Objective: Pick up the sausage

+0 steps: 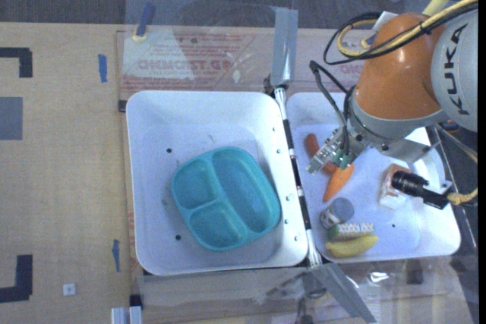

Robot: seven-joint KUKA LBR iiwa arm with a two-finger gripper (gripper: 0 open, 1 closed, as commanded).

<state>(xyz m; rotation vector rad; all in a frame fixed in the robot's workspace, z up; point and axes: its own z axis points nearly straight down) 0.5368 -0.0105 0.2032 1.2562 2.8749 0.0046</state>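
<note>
The sausage (311,143), small and reddish-brown, lies in the right bin (425,239) near its left wall, towards the back. My gripper (329,157) hangs low over that bin, just right of and slightly nearer than the sausage, under the orange wrist band. An orange carrot (338,180) lies right beneath the gripper's tip. Nothing visibly sits in the gripper.
A teal divided plate (225,197) sits in the left bin (152,125). At the front of the right bin lie a yellow banana (351,245), a grey round lid (342,207), a small tin (329,220) and a white strip (356,228).
</note>
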